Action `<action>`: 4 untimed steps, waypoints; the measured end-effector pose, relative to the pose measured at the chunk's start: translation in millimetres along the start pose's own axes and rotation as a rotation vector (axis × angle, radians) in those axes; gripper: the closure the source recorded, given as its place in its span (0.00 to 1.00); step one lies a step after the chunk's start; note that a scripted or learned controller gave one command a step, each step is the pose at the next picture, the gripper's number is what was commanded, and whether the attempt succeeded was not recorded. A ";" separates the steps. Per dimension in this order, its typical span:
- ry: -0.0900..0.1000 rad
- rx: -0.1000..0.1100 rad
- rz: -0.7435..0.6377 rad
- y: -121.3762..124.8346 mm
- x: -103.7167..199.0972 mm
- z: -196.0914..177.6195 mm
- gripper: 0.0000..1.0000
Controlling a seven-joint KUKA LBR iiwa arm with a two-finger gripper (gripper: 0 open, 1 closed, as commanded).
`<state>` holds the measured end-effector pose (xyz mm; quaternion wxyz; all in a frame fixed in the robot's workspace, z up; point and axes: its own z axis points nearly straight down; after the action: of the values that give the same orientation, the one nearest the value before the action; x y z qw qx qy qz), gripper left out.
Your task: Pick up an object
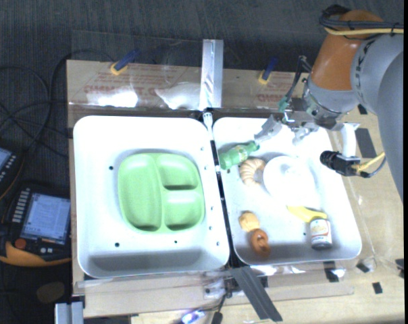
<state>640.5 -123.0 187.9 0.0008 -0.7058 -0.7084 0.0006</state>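
The right bin (339, 181) holds a green bottle (236, 154) lying on its side by the left wall. A tan croissant-like pastry (252, 169) lies beside it, next to a white round dish (288, 174). Nearer the front are a yellow banana-like piece (304, 212), a small jar (319, 233), a small bun (248, 219) and a brown-orange item (259, 239). My gripper (285, 132) hangs over the bin's back edge, open, with nothing between its fingers. It stands up and to the right of the green bottle.
The left bin (96, 154) holds a green divided plate (162, 190). A metal divider post (211, 73) rises at the back between the bins. Cables and a tablet-like pendant (45, 218) lie on the floor to the left.
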 end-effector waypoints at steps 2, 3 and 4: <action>-0.001 0.000 0.001 -20.1 66.7 4.6 0.00; -0.002 -0.010 -0.187 -2.4 10.0 98.9 0.00; -0.002 -0.016 -0.186 -0.8 9.9 86.9 1.00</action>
<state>639.4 -113.1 101.0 -0.0056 -0.6370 -0.7708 -0.0043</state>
